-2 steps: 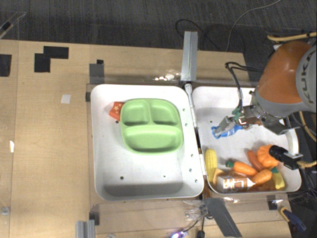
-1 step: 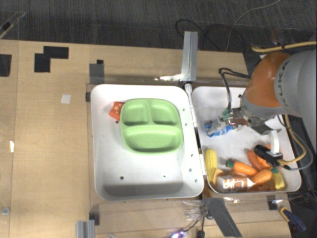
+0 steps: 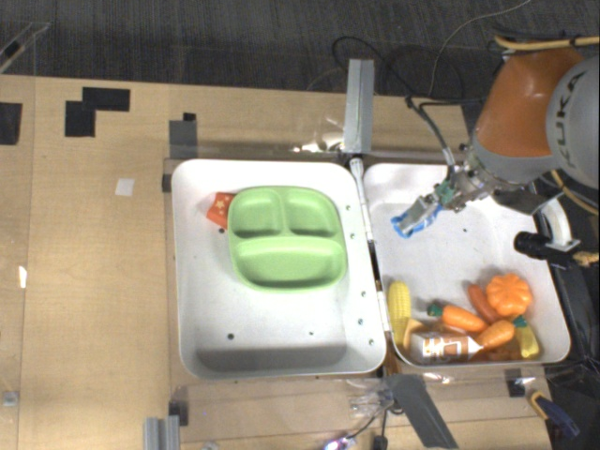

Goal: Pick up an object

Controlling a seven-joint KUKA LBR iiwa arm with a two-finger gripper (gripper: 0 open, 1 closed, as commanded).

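Note:
My gripper [image 3: 414, 219] hangs over the upper left part of the right bin [image 3: 487, 242], pointing down and to the left, with a blue-and-white tip above bare bin floor. The arm's orange band [image 3: 525, 101] sits above it at the right. Toy foods lie along the right bin's near edge: a yellow corn cob [image 3: 399, 305], two carrots [image 3: 459, 319], an orange pumpkin [image 3: 509, 293], a red sausage [image 3: 479, 300] and a brown bottle with a white label [image 3: 445, 347]. All of them lie well below the gripper and apart from it.
The left bin [image 3: 202, 279] holds a green divided plate [image 3: 286, 237] with a small red-orange item [image 3: 219, 210] at its left edge. A grey post [image 3: 358, 111] stands behind the wall between the bins. Black cables run behind the right bin.

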